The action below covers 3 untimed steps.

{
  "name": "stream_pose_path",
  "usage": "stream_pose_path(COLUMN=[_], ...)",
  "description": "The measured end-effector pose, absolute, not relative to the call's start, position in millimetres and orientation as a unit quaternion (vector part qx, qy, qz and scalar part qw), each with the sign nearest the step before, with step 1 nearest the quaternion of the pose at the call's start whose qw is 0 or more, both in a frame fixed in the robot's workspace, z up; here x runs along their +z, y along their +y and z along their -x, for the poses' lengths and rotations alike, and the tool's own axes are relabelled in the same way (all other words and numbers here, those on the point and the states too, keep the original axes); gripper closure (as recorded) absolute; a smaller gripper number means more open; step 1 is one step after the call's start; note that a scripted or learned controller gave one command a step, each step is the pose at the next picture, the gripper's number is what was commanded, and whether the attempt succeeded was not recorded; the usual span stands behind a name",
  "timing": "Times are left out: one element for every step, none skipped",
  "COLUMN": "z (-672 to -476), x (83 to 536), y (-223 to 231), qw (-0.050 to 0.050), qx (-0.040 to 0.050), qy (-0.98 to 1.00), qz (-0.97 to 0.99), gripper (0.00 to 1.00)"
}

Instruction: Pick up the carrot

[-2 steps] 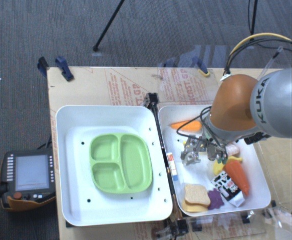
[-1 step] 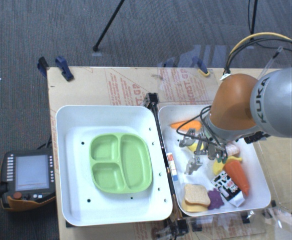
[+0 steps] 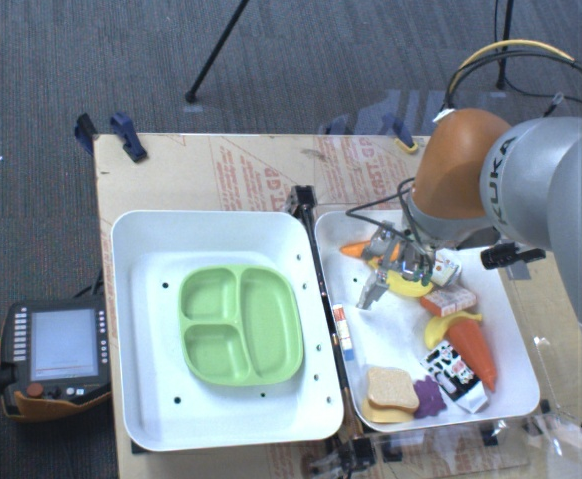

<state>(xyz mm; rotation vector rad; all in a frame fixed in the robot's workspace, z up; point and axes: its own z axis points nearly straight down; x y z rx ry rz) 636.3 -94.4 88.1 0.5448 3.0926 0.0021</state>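
A large orange tapered carrot (image 3: 473, 353) lies in the right bin (image 3: 515, 307) toward its near right, between a yellow piece and a black-and-white carton. My gripper (image 3: 395, 275) hangs low over the bin's far middle, up and to the left of that carrot and apart from it. Its fingers (image 3: 373, 289) look spread, so it is open, straddling a yellow toy (image 3: 410, 286). A smaller orange piece (image 3: 353, 250) pokes out from under the gripper's left side; its other end is hidden and I cannot tell what it is.
The left bin (image 3: 141, 267) holds a green divided plate (image 3: 241, 324). In the right bin also lie a toast slice (image 3: 391, 388), a purple piece (image 3: 429, 397), a pink block (image 3: 448, 302) and a thin stick (image 3: 342, 331) along its left wall. A tablet (image 3: 59, 352) sits left of the bench.
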Motion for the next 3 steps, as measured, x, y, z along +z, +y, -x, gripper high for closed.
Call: stream_pose_path(z=[-638.4, -571.5, -631.6], x=[99.7, 86.1, 195.3], y=[-91.9, -88.3, -4.7], qw=[0.003, -0.002, 0.008], qx=[0.0012, 0.0002, 0.0039], qy=[0.985, 0.983, 0.982], qz=[-0.17, -0.182, -0.188], gripper=[1.0, 1.0, 1.0])
